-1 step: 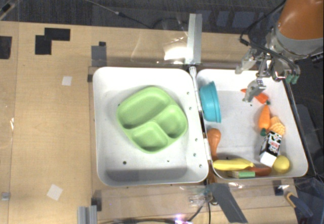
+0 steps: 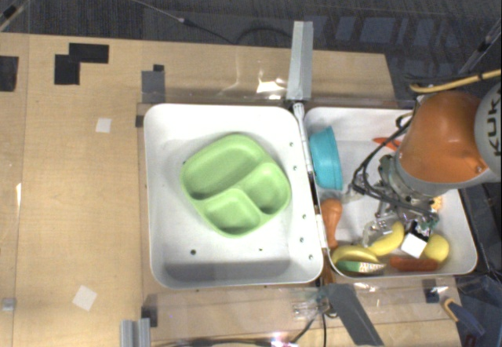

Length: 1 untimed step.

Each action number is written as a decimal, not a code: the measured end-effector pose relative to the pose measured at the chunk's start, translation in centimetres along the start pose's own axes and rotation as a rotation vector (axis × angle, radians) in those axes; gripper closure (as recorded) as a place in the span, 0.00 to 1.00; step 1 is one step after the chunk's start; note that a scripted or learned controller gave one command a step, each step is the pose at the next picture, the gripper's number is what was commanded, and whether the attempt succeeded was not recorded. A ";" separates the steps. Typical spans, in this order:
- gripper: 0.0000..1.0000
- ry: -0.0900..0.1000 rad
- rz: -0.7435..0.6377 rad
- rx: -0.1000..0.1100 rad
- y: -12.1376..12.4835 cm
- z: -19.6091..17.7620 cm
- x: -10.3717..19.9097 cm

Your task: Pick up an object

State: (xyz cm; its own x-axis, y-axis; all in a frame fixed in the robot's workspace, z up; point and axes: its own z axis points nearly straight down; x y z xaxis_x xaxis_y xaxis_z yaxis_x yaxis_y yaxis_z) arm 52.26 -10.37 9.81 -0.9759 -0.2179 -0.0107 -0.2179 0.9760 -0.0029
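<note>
My gripper (image 2: 394, 229) is low in the right bin (image 2: 354, 127), hanging under the orange band of the arm (image 2: 439, 141). Its tip is down among a pile of toy food near the bin's front edge. Right under it lies a yellow banana (image 2: 384, 244). A yellow-green fruit (image 2: 357, 258) sits to the front left, a yellow lemon-like piece (image 2: 437, 249) to the right, and a red piece (image 2: 408, 264) along the front wall. An orange carrot (image 2: 332, 220) stands left of the gripper. A white block (image 2: 413, 245) is beside the banana.
A blue bowl (image 2: 325, 157) leans on its side against the divider in the right bin. A green three-part plate (image 2: 235, 182) lies in the left bin (image 2: 169, 180). A grey post (image 2: 300, 63) rises behind the bins. Cables trail from the wrist.
</note>
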 end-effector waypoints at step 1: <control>0.00 0.001 -0.348 0.001 -6.6 -3.0 -0.2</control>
State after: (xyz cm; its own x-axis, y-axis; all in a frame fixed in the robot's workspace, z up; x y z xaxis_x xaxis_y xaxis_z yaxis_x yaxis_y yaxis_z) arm 53.87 -16.78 12.86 -0.8431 -0.5377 -0.0076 -0.5377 0.8431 -0.0073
